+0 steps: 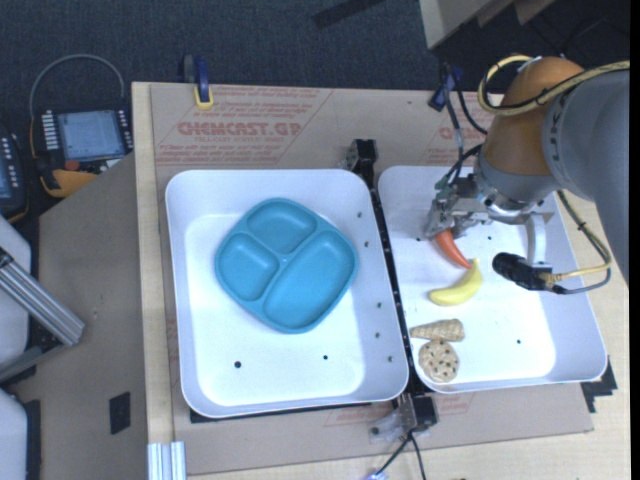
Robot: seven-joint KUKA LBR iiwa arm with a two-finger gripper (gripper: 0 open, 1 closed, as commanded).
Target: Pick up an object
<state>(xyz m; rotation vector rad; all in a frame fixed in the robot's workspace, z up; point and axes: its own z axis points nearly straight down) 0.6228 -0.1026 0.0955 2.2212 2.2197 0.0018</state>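
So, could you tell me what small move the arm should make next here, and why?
Probably a short, straight lift. The gripper sits right over the upper end of the carrot in the right bin, and raising it slightly would show whether the carrot comes up with it, away from the banana.

A brown bench (300, 113) — two white bins, left bin (190, 268) and right bin (560, 338).

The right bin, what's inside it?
The right bin holds an orange carrot, a banana, an ice cream cone and a cookie. The gripper covers the carrot's top end, so that part is hidden.
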